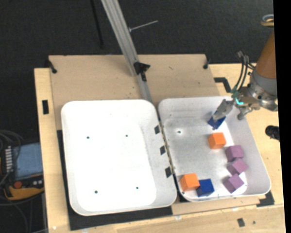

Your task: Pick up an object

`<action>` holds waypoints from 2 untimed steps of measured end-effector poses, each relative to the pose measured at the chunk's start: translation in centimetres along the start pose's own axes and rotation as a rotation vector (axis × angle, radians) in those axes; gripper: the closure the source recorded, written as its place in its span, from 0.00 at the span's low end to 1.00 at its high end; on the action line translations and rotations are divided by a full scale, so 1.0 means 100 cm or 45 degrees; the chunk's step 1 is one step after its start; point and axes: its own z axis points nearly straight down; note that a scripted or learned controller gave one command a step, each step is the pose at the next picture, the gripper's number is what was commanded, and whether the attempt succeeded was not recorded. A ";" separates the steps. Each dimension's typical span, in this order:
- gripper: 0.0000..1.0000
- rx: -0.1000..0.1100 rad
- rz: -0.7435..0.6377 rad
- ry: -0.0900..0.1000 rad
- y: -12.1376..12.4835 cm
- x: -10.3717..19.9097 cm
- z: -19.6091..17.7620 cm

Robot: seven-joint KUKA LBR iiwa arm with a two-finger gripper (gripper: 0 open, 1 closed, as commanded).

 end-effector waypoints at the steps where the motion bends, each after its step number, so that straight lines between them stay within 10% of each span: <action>1: 0.00 0.005 0.006 -0.001 0.002 -0.008 0.060; 2: 0.00 0.006 0.001 0.001 0.002 -0.001 0.120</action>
